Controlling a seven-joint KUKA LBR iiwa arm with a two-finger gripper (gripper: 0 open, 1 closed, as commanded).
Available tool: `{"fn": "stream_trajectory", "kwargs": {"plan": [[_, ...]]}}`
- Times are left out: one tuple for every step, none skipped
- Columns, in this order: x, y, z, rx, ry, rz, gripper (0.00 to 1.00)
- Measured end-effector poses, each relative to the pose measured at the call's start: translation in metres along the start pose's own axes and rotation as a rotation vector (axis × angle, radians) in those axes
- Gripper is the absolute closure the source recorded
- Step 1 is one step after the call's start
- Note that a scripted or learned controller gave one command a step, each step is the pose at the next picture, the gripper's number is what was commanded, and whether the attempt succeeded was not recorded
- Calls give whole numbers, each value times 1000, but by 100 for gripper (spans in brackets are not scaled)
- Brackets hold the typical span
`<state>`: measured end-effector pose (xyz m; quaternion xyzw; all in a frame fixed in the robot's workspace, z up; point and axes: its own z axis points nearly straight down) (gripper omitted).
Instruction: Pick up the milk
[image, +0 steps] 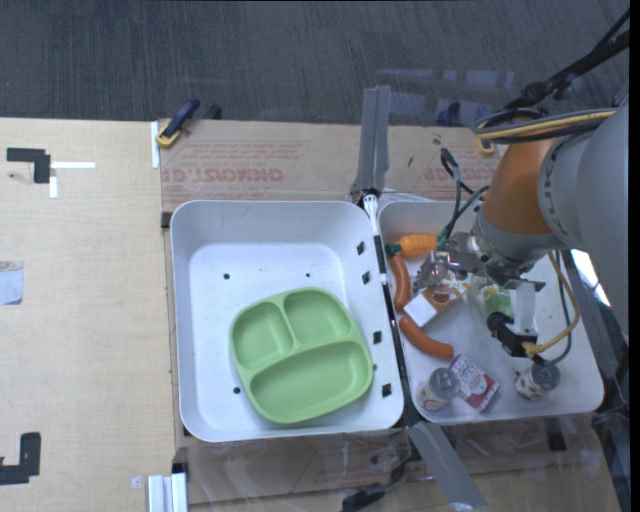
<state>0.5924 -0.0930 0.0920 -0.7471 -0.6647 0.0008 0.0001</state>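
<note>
Watching from my station, I saw the grey arm reach into the right bin from three o'clock, its orange band hanging over the bin's twelve o'clock edge. The gripper sat low in the upper-left part of that bin, and I could not tell from this angle whether it was spread or pressed together, or whether it had anything in it.

The milk, which I took to be the small white carton, lay tilted on the bin floor at about seven o'clock from the gripper, close by it. I could not tell if the two touched.

The carton rested between two sausages. One sausage ran along the bin's nine o'clock wall, and the other sausage lay slantwise just below the carton at its six o'clock. A carrot lay near the eleven o'clock corner.

A small green item showed at four o'clock from the gripper, too blurred to name. Along the six o'clock wall sat a round cup, a red packet just beside it, and a small capped piece towards five o'clock.

The left bin held a green divided plate, turned slightly and lying towards its five o'clock corner.
</note>
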Motion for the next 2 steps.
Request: {"fn": "stream_trajectory", "kwargs": {"plan": [[-1, 0, -9, 0, -1, 2, 100], [106, -7, -100, 0, 0, 67, 100]]}}
